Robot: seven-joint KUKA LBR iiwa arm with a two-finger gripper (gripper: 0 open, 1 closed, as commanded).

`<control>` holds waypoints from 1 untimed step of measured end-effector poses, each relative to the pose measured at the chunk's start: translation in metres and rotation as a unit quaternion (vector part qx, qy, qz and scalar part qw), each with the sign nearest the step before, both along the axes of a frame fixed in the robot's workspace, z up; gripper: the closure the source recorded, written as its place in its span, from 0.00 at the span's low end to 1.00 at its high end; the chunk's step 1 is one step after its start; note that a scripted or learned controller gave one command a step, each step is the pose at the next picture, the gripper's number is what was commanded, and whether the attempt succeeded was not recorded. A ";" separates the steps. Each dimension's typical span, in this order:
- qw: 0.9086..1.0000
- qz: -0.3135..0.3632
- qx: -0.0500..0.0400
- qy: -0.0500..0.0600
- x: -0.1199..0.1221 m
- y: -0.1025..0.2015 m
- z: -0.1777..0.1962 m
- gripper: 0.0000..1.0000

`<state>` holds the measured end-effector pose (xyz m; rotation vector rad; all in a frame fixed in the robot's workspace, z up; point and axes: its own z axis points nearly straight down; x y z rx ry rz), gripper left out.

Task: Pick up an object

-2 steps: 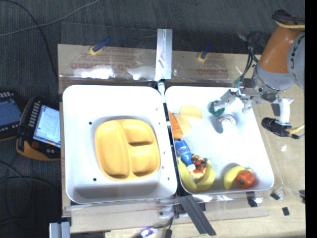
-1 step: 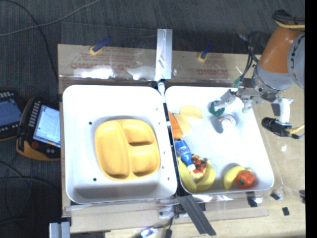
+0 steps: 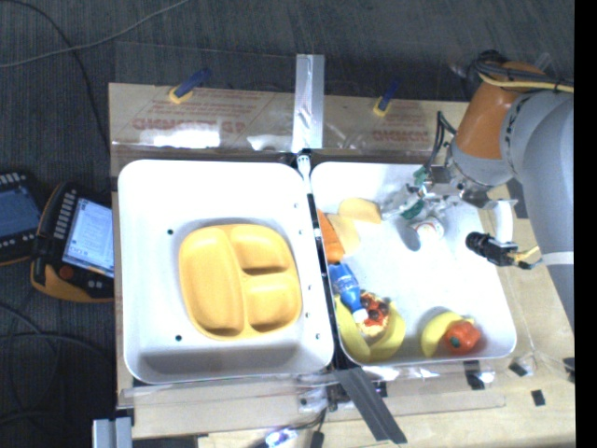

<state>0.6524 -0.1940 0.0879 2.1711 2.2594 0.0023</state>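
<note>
Hovering over the right bin (image 3: 504, 278) near its back wall, the claw (image 3: 420, 208) gives no clear view of its grip; the yellow tray (image 3: 241, 278) lies in the bin beside it.

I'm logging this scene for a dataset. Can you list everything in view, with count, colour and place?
bins: two, white, side by side on the bench
tray: one, yellow, three compartments, in the left bin
bottle: one, blue, right bin by the divider
orange item: one, right bin, upper left
pale piece: one, cream yellow, right bin, top
bowl: one, yellow, holding small red and white bits, right bin, front
fruit: one, yellow and red, right bin, front right
pendant: one, orange and black, left of the bench
arm: one, grey with orange band, right
hand: one, over the right bin's top
</note>
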 end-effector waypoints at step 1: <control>0.996 -0.093 0.004 -0.002 -0.008 -0.004 0.001 0.00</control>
